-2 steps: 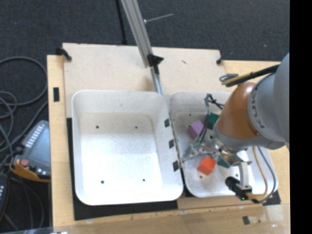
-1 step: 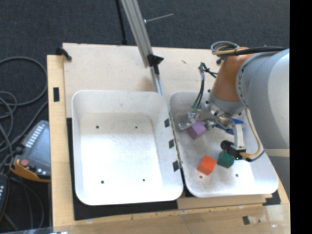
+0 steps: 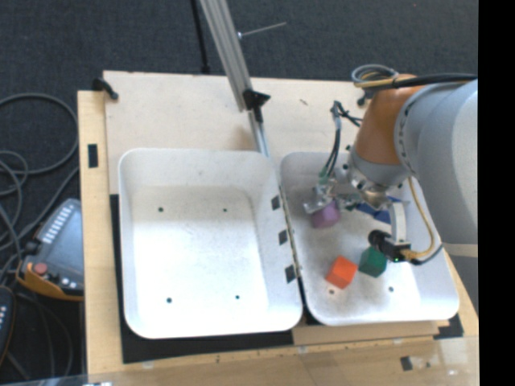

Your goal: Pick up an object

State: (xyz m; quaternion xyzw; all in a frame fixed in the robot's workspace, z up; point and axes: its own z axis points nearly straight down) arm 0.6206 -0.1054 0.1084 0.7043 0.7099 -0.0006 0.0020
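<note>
Gripper (image 3: 322, 202) low in right bin (image 3: 426, 296), at purple block (image 3: 325, 215); grip state impossible to tell. Orange cube (image 3: 341, 273) and green block (image 3: 372, 262) nearer front, side by side. Left bin (image 3: 137, 175) alongside.

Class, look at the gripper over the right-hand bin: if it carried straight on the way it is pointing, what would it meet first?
The gripper points down and toward the left, at the purple object just below it, so that would likely come first. From a single slanted view, depth is uncertain; it may already be touching.
</note>
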